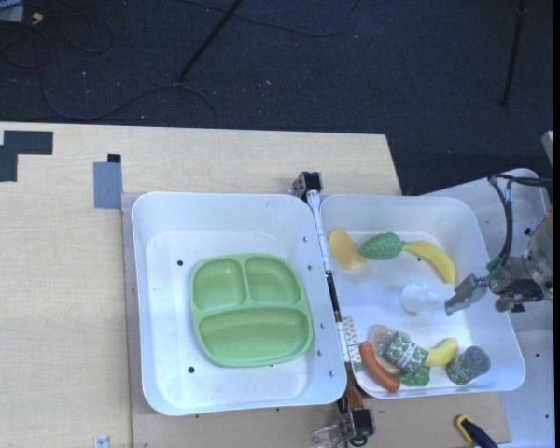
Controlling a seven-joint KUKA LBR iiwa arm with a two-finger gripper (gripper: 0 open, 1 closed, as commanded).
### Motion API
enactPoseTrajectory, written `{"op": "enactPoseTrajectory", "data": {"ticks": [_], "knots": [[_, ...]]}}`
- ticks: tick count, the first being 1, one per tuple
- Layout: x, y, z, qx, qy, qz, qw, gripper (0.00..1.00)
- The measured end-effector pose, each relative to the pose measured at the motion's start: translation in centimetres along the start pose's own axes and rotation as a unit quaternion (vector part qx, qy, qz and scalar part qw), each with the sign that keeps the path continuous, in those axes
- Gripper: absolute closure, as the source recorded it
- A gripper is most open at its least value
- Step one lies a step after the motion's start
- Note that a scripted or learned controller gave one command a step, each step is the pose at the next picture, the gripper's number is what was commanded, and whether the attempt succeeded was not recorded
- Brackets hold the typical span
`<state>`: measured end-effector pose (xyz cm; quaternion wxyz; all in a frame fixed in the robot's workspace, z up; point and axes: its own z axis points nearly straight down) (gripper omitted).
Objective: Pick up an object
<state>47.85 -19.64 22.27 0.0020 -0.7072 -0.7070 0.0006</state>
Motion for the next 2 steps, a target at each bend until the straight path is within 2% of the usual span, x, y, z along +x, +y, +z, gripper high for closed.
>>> {"op": "enactPoseTrajectory", "data": {"ticks": [1, 2], "knots": [[0.5, 9.1, 11.1, 0.0, 0.0, 0.0, 1.0, 0.0], [-0.8, 16.6, 8.6, -0.002, -0.001, -0.001, 1.0, 0.0]]}}
